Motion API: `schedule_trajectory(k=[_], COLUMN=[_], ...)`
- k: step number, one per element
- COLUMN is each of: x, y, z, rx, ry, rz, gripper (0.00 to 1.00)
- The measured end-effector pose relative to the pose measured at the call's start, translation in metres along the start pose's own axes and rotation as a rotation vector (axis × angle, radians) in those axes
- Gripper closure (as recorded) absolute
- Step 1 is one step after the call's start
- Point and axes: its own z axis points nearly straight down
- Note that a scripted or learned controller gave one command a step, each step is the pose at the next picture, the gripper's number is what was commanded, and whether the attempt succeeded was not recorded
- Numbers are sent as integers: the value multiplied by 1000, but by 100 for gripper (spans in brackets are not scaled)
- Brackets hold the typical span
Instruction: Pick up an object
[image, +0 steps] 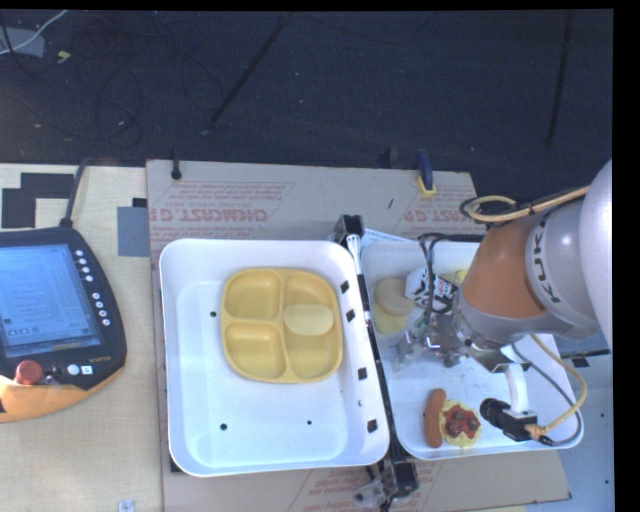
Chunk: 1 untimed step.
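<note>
Two bins, and your arm is low over the right one.
Your gripper (425, 335) hangs at nine o'clock of the orange wrist, close by a pale round piece (388, 304); whether its fingers are open or closed, you cannot tell. Judge this the reach. Next comes a clean closing. A smooth sausage (433, 417) lies at six o'clock; the yellow divided plate (281, 324) sits in the left bin (190, 400).

Red lettering is printed on the cardboard sheet (300, 205) along its far edge, beyond the left bin; it appears upside down from here and may read "OHMCRAFT", though it is too blurred to be sure. Dark letters on the arm (540, 265), beside the orange band, read "KUK". The teach pendant (50, 305) screen shows lines of text too small to read.
</note>
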Motion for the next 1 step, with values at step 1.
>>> schedule_trajectory(k=[1], x=[-26], y=[77], z=[1], rx=[3], ry=[-2], rz=[-2], gripper=[0])
